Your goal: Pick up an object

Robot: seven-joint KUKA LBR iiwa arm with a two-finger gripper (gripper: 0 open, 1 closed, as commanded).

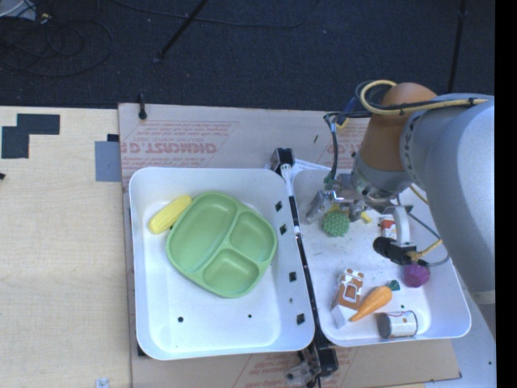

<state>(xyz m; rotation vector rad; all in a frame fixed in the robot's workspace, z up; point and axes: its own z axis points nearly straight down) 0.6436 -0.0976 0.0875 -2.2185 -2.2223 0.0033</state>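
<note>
Your right white bin (452, 318) crowded: grey arm (452, 184) over back, fuzzy green ball (336, 224) just under gripper (343, 203). Orange carrot (372, 302), small printed carton (349, 288), purple ball (417, 275), grey-white can (399, 324) cluster near front. Bare floor mid-bin, left of carton.

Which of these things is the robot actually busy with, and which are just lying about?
Busy with, as far as the view shows:
hand
green fuzzy ball just below it

Lying about:
purple ball
toy carrot
small carton
small can
green divided plate
yellow corn
</note>
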